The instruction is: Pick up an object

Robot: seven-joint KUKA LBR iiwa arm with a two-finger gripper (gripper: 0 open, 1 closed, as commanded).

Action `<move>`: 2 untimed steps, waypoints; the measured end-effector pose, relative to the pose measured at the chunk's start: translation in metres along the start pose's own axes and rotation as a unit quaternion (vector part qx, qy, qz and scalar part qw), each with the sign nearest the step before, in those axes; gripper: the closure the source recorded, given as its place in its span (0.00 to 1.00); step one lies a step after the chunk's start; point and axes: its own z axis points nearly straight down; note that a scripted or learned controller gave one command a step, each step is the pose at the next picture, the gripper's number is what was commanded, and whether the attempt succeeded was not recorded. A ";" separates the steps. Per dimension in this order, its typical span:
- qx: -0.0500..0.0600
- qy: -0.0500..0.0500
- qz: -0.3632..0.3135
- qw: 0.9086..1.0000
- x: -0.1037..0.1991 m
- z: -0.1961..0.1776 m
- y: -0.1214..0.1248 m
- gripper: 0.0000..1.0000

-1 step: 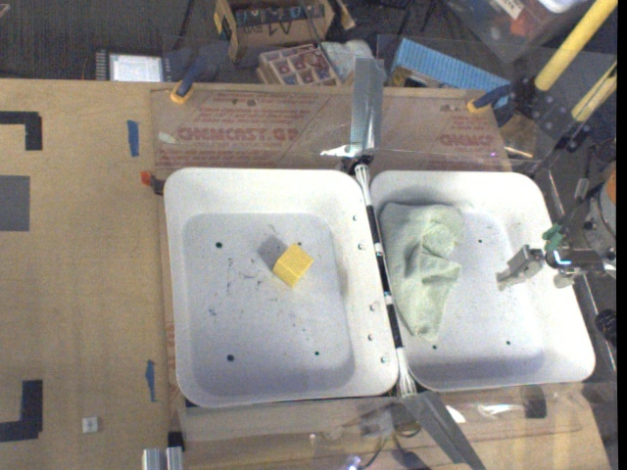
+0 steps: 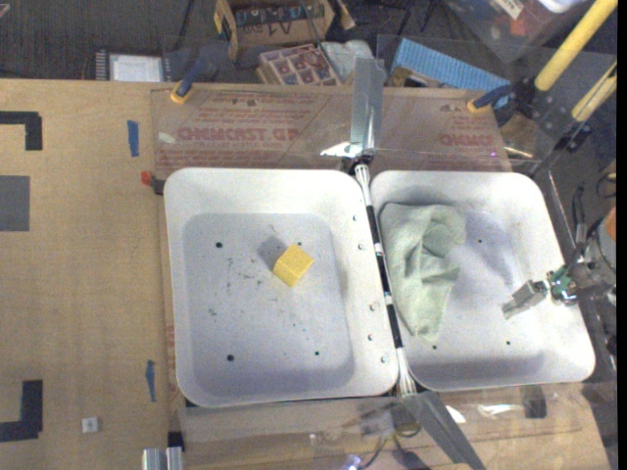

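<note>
yellow block (image 2: 293, 264) sits loose near the middle of the left bin (image 2: 196, 204), clear of the walls, so it could be reached from above. a crumpled green cloth (image 2: 423, 262) lies in the right bin (image 2: 549, 360), against the wall nearest the block. the tool (image 2: 529, 297) hovers low beyond the cloth from the block, holding nothing; how far open, i cannot tell.
</note>
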 end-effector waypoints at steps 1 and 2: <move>0.000 0.000 -0.247 0.969 0.056 -0.018 0.011 0.00; -0.005 -0.003 -0.319 0.948 0.076 0.074 0.112 0.00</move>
